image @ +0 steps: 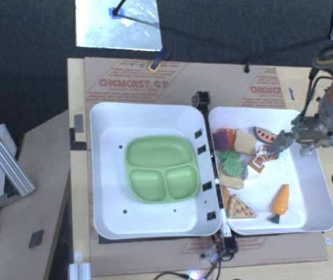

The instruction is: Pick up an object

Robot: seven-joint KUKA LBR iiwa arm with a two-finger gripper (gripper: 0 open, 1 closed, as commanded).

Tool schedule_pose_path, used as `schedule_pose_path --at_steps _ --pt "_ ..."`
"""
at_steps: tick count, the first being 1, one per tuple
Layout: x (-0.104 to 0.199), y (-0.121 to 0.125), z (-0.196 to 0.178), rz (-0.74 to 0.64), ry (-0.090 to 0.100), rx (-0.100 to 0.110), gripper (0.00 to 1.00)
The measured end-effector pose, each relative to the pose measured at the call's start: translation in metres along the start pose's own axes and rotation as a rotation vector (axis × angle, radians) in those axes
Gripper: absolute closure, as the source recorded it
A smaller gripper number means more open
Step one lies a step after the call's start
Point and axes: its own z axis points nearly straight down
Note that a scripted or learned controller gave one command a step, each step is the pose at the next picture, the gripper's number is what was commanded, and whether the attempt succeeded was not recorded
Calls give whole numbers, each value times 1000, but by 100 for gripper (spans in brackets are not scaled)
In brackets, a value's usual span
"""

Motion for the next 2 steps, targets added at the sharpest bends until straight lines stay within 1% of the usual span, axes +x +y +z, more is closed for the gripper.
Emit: schedule_pose_path --at_steps 1,2 --pt "0 2 -5 -2 -2 -10 0" --pt "2 -1 37 -1 -1 -8 0"
